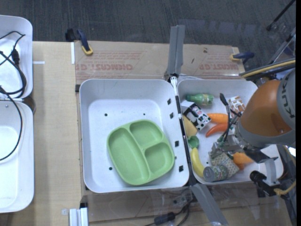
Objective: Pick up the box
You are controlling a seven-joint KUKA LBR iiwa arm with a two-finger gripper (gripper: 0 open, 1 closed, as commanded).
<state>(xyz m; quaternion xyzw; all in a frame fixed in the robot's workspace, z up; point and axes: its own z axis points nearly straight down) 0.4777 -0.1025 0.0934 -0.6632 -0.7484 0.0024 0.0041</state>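
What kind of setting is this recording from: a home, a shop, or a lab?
Most likely a robotics lab bench. Two white bins sit side by side on clamped cardboard, the right one stocked with toy food such as a banana, and a grey-and-orange arm reaches in.

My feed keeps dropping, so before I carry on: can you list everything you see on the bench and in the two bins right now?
left bin: 1, white, left of the divider
plate: 1, green, three compartments, in the left bin
right bin: 1, white, right of the divider
bottle: 1, green, top of the right bin
box: 1, black and white, near the right bin's left wall
carrots: 2, orange, beside the box
banana: 1, yellow, lower left of the right bin
can: 1, grey-green, bottom of the right bin
clamps: 2, blue and yellow, on the bench's far edge
arm: 1, grey with orange band, over the right bin's right side
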